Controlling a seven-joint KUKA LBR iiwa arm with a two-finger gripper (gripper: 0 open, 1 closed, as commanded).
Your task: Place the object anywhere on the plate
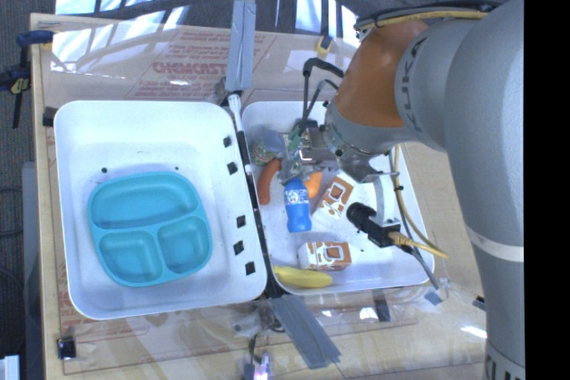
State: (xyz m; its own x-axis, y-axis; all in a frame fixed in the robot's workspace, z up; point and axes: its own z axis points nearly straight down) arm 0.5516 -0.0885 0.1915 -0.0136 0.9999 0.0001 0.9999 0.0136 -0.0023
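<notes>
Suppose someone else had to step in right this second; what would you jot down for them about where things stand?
Tool: low over the right bin, above the toy pile; grip state unclear.
Plate: blue, three compartments, lying in the left bin, nothing on it.
Candidates in the right bin: blue bottle, banana, orange sausage-shaped toy, small box.
Done: nothing placed.
Left: grasp one object, carry it across, set it on the plate.

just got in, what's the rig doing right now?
The grey KUKA arm is reaching into the right bin, with its tool down near the far-left of the pile. That bin holds a blue bottle, a hot dog, a banana and a small carton. The blue three-section plate sits in the left bin with nothing on it yet.
</notes>
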